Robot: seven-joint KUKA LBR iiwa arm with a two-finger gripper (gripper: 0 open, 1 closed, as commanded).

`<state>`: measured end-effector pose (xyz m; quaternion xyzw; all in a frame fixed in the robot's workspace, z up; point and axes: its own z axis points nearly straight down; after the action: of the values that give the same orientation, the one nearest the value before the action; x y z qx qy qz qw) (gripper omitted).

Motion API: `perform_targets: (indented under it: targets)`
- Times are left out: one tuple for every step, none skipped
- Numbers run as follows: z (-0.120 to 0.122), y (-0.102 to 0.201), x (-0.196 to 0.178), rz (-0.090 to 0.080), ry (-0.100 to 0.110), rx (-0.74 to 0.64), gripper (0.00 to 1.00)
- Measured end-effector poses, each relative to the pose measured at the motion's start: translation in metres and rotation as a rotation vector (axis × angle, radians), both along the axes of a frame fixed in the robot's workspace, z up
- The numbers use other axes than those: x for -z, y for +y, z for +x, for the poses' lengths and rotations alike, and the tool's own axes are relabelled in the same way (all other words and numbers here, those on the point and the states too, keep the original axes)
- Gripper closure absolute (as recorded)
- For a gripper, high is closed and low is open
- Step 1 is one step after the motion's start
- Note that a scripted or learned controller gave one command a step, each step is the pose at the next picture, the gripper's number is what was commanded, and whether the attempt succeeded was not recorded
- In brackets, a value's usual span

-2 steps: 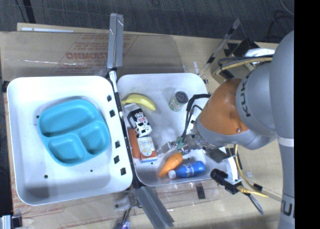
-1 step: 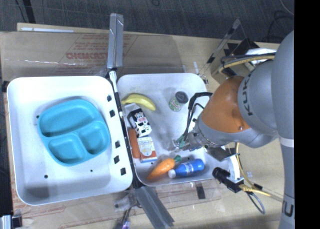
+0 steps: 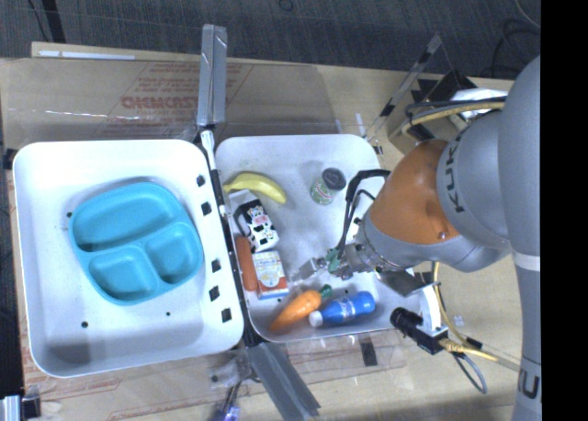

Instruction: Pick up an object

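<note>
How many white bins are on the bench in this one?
2. The left bin holds a blue divided tray. The right bin holds the loose items, including a banana and a carrot.

The scene is lit evenly and quite brightly, probably from lamps above, since the shadows are soft and short. The left bin (image 3: 55, 226) is almost overexposed at its rim, and a grey shadow sits in its corner at 7 o'clock. The blue tray (image 3: 138, 240) throws a thin dark edge toward 11 o'clock. The dark floor at 12 o'clock shows little detail. The picture is a bit soft and grainy; small labels in the right bin (image 3: 294, 148) are not readable. The arm (image 3: 478, 199) at 3 o'clock looks slightly blurred.
</note>
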<state>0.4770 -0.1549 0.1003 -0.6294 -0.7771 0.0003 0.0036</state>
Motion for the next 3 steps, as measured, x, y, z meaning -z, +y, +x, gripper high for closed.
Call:
perform_targets:
  targets:
    - [0.075,0.022,-0.009,-0.005,-0.006,0.021,0.00]
    - [0.161,0.026,0.000,-0.003,-0.004,-0.074,0.00]
    - [0.180,0.050,0.005,-0.010,-0.012,-0.122,0.00]
